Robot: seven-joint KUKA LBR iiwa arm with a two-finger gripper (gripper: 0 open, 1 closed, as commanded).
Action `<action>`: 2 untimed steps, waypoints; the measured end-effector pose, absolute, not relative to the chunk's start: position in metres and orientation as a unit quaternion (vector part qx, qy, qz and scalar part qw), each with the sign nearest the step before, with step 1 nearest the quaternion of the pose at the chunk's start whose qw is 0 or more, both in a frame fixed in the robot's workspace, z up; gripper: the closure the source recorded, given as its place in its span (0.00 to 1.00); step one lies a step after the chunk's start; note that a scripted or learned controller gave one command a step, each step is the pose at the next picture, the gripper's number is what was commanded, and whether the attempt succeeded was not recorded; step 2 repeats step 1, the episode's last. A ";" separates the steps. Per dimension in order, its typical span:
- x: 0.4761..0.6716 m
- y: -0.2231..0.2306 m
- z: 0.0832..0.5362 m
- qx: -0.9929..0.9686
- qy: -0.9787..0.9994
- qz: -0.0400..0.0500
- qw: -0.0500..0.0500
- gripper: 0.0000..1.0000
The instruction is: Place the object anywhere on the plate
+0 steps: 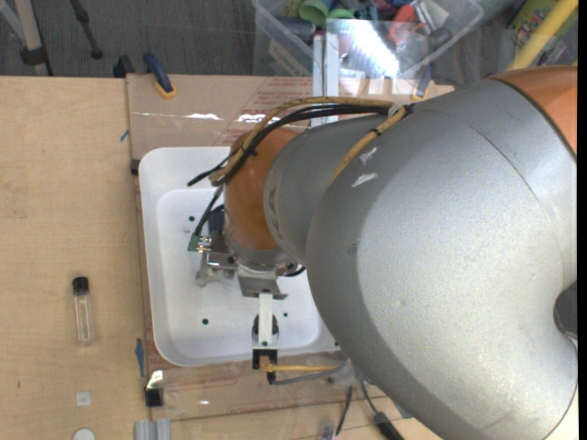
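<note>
Though cluttered behind, pale wooden bench (55, 200)

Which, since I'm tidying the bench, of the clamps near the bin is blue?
The blue clamp past the bin's far left corner, toward the picture's top; the black clamp at the near left corner is dark.

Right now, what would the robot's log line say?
arm: reaching over white bin | tool: over bin's middle | small vial: on bench, outside bin
</note>
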State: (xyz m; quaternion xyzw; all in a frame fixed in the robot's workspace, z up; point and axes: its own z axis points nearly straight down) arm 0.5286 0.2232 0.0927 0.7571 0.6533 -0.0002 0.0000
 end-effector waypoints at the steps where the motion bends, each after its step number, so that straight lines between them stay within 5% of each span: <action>1: 0.529 0.222 0.102 0.758 0.652 0.000 0.000 1.00; 2: 0.529 0.222 0.102 0.758 0.652 0.000 0.000 1.00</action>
